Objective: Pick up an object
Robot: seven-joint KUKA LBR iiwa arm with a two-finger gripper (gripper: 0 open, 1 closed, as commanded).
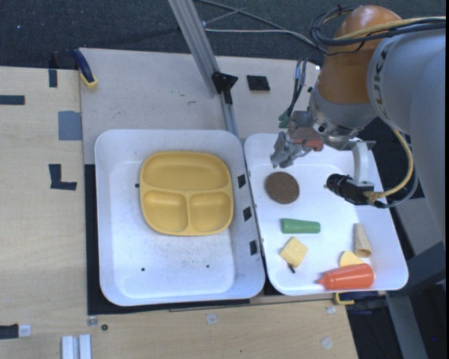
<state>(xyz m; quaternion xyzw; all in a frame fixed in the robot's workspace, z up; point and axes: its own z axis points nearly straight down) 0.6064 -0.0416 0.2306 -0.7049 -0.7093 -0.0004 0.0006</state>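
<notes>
Nearest you in the right bin (385,223) lie an orange carrot (347,277), a yellow wedge (293,252) and a tan cone (361,240). Behind them sit a green stick (300,226) and a round brown cookie (282,188). Just beyond the cookie hangs the gripper (286,155), fingers slightly apart, clasping nothing. You can read "UK" on the arm (404,58).
</notes>
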